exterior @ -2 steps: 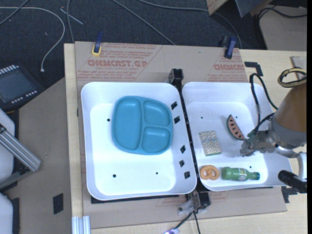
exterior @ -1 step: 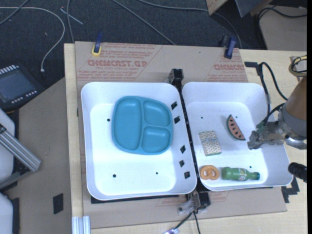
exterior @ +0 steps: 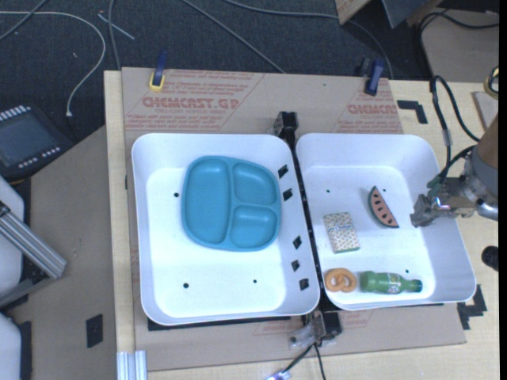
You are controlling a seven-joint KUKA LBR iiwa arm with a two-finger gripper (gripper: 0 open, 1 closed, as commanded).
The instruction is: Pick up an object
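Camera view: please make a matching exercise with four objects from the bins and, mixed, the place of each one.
Things:
1. blue divided plate
2. watermelon slice
3. green bottle
4. pretzel

Places:
A. right bin, lying along the near wall
B. left bin
C. right bin, near corner beside the divider
D. right bin, next to the end effector

Pairs: 1-B, 2-D, 3-A, 4-C

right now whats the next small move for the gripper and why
Probably shift left and lower over the watermelon slice: the gripper sits just right of it at the right bin's edge, and nothing shows between its fingers.
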